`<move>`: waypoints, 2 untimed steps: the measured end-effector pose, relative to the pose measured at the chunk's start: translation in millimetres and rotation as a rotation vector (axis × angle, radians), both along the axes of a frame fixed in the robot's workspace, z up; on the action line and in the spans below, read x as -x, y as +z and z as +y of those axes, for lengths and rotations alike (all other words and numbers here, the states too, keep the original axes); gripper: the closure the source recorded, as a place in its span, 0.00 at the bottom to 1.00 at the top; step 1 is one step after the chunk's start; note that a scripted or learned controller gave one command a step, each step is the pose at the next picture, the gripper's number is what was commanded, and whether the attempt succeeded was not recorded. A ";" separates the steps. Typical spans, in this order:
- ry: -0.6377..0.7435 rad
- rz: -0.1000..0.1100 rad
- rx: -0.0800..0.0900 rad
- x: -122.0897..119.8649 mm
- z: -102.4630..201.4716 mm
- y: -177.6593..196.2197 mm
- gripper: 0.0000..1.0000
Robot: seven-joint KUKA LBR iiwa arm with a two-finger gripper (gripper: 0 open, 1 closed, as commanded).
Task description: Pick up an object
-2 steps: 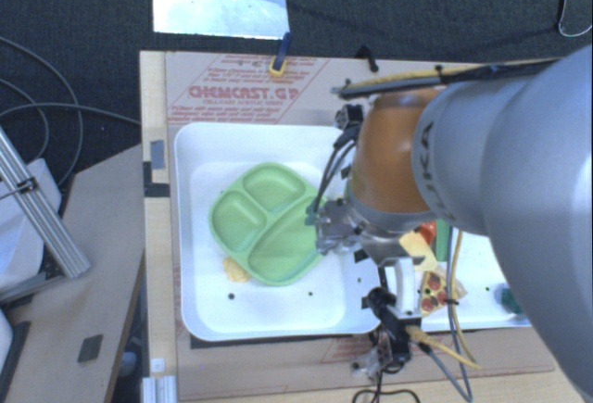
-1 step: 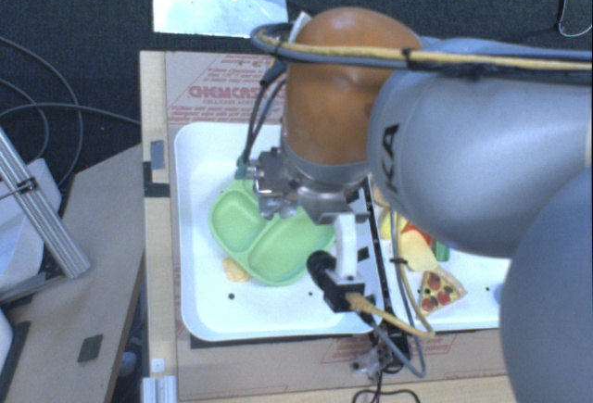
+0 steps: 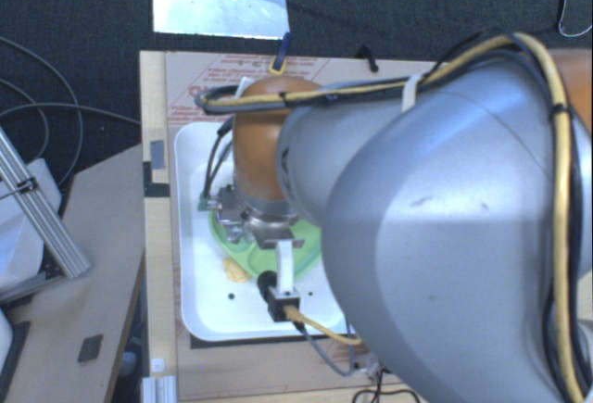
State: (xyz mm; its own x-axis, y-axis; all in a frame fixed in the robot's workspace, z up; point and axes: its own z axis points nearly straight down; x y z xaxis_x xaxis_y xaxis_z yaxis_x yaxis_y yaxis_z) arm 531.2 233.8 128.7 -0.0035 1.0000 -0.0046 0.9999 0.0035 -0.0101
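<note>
1. The grey KUKA arm with its orange band [image 3: 258, 137] reaches in from the right and plunges steeply into the shallow white plastic bin [image 3: 190, 207] on the left. Its bulky upper link fills the right half of the view and hides whatever lies beyond.

2. The claw [image 3: 243, 227] sits low at the end of the wrist, pointing down at the bin floor, a pose that suits a top-down grab. Its tips are buried behind the metal wrist flange, so I cannot tell whether it is wide, narrow or holding anything.

3. Directly beneath the wrist lies a flat light-green plastic object [image 3: 232, 244], partly covered by the flange. Judging by position, this is the likeliest target, since the claw is centred over it.

4. Just beside the green piece, toward the bin's near edge, sits a small pale-yellow lump [image 3: 237, 271], clear of the arm and resting on the bin floor.

5. A yellow cable [image 3: 315, 325] loops from a black fitting on the wrist across the bin's near rim, hanging slack so the arm can move freely.

6. The bin rests on a light wooden tabletop [image 3: 156, 299].
</note>
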 end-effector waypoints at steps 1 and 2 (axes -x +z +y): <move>-0.003 -0.011 -0.005 20.8 0.3 -10.0 1.00; -0.005 -0.012 -0.007 -33.2 -13.5 -43.0 1.00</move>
State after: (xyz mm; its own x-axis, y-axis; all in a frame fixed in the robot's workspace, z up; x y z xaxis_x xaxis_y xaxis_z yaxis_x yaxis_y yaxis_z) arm 564.3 220.3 85.6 0.0012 1.0000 0.0027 1.0000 -0.0013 0.0021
